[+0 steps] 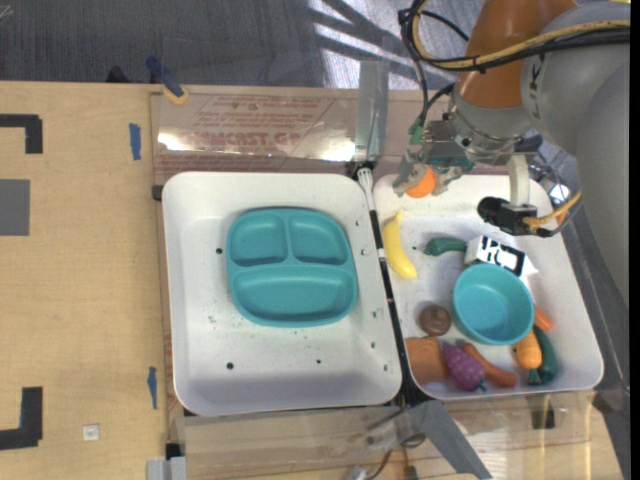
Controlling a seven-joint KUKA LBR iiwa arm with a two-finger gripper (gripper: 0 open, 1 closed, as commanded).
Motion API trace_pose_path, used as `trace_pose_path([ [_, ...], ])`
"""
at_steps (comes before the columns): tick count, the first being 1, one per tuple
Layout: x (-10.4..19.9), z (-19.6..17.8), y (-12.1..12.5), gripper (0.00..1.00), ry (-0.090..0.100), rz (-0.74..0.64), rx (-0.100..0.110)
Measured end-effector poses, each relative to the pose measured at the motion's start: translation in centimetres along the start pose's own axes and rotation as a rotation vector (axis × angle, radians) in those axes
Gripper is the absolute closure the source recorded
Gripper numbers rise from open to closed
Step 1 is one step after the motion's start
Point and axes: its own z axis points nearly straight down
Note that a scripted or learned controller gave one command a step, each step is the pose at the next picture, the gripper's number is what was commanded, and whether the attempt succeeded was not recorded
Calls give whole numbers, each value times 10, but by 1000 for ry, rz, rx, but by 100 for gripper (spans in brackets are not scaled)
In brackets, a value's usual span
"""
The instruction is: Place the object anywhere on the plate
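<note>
Teal plate (291,265) in the left bin (190,298) carries nothing; the placing remains to be done. Gripper (424,178) sits above the far end of the right bin (580,358), fingers pinching a small orange object (423,181), apparently lifted clear of the bin floor. Arm enters from the right, wrist pointing down. Carry across to the plate and release are left.

- My bench (80,298) is pale plywood, and I take it as my landmark.
- Black angular marks (22,133) and a grey patch (14,208) sit on its left part.
- Strips of blue tape (135,140) cling to its surface.
- Beyond its far edge lies grey floor (200,23), streaked with light.
</note>
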Motion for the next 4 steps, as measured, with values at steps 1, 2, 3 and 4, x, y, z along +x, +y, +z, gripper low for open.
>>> trace_pose_path([
  [1, 47, 9, 2, 100, 2, -226, 2],
  [2, 112, 9, -69, 100, 4, -324, 0],
  [3, 122, -59, -77, 100, 0, -467, -10],
  [4, 122, -67, -77, 100, 0, -466, -11],
])
